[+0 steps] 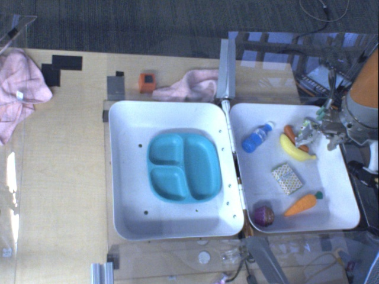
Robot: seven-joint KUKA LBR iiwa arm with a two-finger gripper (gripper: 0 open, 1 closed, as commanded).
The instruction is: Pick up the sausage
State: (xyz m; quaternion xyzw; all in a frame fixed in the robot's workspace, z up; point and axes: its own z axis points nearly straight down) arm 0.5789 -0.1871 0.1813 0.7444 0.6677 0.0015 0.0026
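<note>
The approach step is in hand: the end effector (308,134) sits low in the right bin (340,218) over the sausage (289,132), which lies beside the banana (296,149). Whether it grips anything I cannot tell (too blurred). Next comes a clean close on the sausage alone, then a lift

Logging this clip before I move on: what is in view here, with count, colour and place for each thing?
bins: 2, white, side by side on the bench
tray: 1, blue, three compartments, in the left bin
bottle: 1, blue with white cap, right bin, top left
sausage: 1, red-orange, right bin, above the banana, partly hidden by the tool
banana: 1, yellow, right bin, under the tool
sponge: 1, grey patterned, right bin, middle
carrot: 1, orange, right bin, bottom
plum: 1, purple, right bin, bottom left corner
cloths: 2, pink, behind the left bin and at the far left
block: 1, orange, behind the left bin
arm: 1, grey and orange, right edge
tool: 1, over banana and sausage
</note>
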